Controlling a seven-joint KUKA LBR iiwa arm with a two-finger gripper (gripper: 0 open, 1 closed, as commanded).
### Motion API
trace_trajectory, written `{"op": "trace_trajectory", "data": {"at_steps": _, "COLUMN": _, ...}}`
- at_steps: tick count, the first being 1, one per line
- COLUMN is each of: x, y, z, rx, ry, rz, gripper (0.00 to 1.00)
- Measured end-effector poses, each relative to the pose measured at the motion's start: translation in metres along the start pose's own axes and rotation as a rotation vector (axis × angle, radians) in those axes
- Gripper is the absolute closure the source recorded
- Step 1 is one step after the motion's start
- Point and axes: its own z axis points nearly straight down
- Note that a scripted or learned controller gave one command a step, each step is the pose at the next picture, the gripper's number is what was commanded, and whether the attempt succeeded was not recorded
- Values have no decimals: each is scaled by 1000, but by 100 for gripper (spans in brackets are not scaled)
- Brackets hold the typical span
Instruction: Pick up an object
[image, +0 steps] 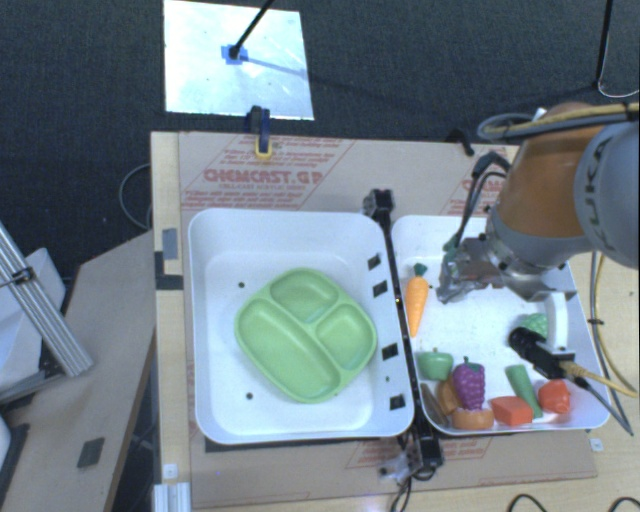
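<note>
— Where is the carrot sitting?

— The carrot (416, 302) is lying in the right bin (428, 238), running along its left wall, with its green end pointing toward the far rim.

— And the pincer?

— The pincer (455, 282) is hanging just to the right of the carrot. I cannot tell whether it is open or closed, or whether it is touching the carrot.

— What else is sharing that bin?

— A pepper (435, 362), grapes (468, 381) and a tomato (553, 397) are crowding the near end among other toy food.

— What is sitting in the other one?

— A green plate (305, 335) with three compartments is resting in the middle of the left bin (228, 250). Black clips (379, 203) are joining the two bins along the shared wall.

— What is carrying it all?

— Both bins are sitting on a brown sheet (262, 176) printed in red, which is covering a pale surface (166, 200). A clamp (260, 130) is gripping the far edge.

— And the room?

— Dark floor (80, 100) is showing around the surface. A shiny panel (235, 60) is lying on it beyond the far edge, and a metal rail (40, 312) is slanting in at the left.
</note>
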Motion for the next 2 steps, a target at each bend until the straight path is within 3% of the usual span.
{"op": "trace_trajectory", "data": {"at_steps": 1, "x": 56, "y": -3, "z": -11, "rx": -1, "ry": 1, "rz": -2, "gripper": 100}}
{"op": "trace_trajectory", "data": {"at_steps": 2, "x": 115, "y": -4, "z": 3, "rx": 1, "ry": 0, "rz": -1, "gripper": 100}}
